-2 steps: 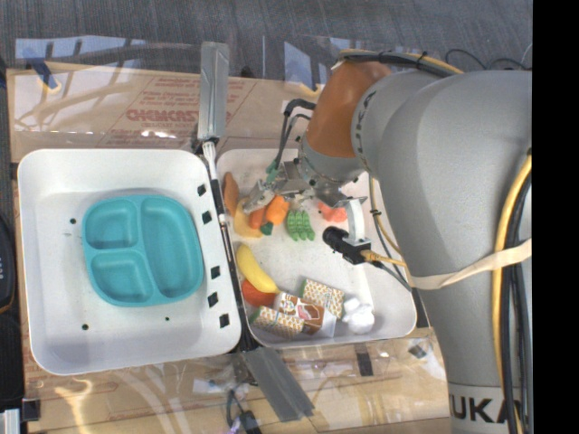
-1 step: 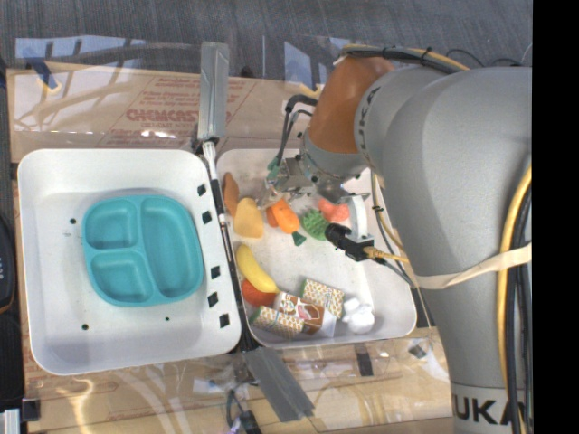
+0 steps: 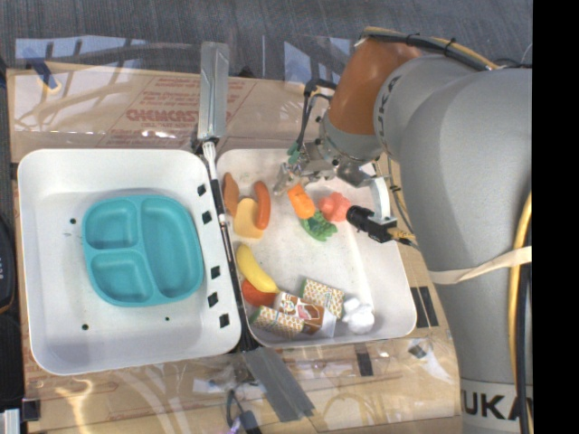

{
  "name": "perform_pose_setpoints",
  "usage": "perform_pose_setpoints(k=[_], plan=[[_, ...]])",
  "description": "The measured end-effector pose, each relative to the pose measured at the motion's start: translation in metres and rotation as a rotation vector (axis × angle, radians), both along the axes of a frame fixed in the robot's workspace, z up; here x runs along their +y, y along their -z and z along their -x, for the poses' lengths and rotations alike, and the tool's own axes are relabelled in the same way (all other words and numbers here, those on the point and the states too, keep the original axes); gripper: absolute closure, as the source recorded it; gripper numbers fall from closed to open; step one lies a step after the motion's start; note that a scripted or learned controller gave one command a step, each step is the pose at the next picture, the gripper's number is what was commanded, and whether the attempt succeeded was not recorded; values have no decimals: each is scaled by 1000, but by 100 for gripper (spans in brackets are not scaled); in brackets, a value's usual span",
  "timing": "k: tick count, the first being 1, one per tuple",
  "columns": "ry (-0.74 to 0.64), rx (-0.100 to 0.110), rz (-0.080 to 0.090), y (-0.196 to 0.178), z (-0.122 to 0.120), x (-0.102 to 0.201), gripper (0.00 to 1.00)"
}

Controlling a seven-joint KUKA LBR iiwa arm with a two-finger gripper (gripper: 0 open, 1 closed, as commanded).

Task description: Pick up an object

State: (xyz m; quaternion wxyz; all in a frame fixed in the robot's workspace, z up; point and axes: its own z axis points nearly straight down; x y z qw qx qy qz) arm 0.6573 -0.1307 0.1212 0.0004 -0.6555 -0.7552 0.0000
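Carrot [image 3: 301, 202]: lies in the right bin [image 3: 384, 269], upper middle, touching a green leafy piece [image 3: 319, 228] and just beside a pink piece [image 3: 335, 207].
Hand [image 3: 297, 172]: hangs just above the carrot's upper end; whether it is open or closed cannot be told.
Other food: sausages [image 3: 262, 204], banana [image 3: 254, 268], small cartons [image 3: 298, 312].
Left bin [image 3: 36, 269]: holds a teal divided tray [image 3: 142, 249].
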Motion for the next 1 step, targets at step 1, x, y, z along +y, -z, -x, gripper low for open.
perform_pose_setpoints(k=[1], plan=[[41, -4, -1, -94, -1, 58, 100]])
